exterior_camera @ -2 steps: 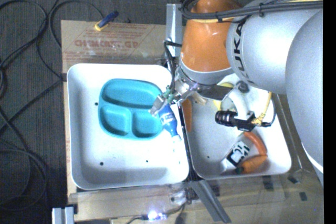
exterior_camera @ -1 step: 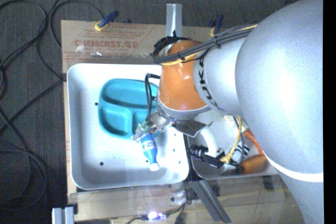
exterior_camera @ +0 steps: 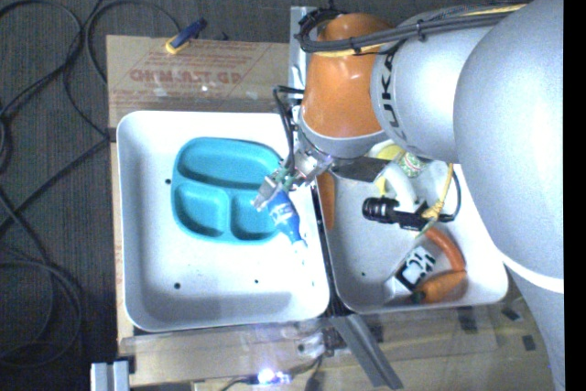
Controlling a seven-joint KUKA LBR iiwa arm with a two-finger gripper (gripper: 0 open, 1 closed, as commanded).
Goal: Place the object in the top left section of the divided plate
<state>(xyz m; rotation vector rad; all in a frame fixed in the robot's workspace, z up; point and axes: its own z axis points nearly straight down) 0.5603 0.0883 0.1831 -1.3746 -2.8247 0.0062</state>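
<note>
Nearest me, by the front edge of the right bin [exterior_camera: 362, 284], lie an orange carrot-like thing [exterior_camera: 441, 277] and a black-and-white packet [exterior_camera: 417, 268]. Neither looks to belong to this job.

A little farther back, in the left bin [exterior_camera: 146, 270], a small blue object [exterior_camera: 287, 222] sits close to the bin's right wall, at the right rim of the blue plate [exterior_camera: 206, 211]. I take it to be the piece to be placed. The claw [exterior_camera: 275, 188] is right above it, touching it or nearly so. The two run together from where I stand, so I cannot tell whether the claw is clamped on it or apart.

That is the first thing to settle. If the object does not rise with the arm, the grasp has to be made again before anything else. If it does rise, it should clear the plate's rim and the ridges between the sections. Then it goes left and away, over the two smaller near sections to the long far compartment [exterior_camera: 224, 162], toward its left end. A low release suits best, so the object cannot bounce over a ridge. The bin wall is close on the right, so the lift wants to be straight up.

Beyond the bin's far edge lies a cardboard sheet [exterior_camera: 197, 73], with a blue-and-yellow thing [exterior_camera: 186, 34] at its far edge.
</note>
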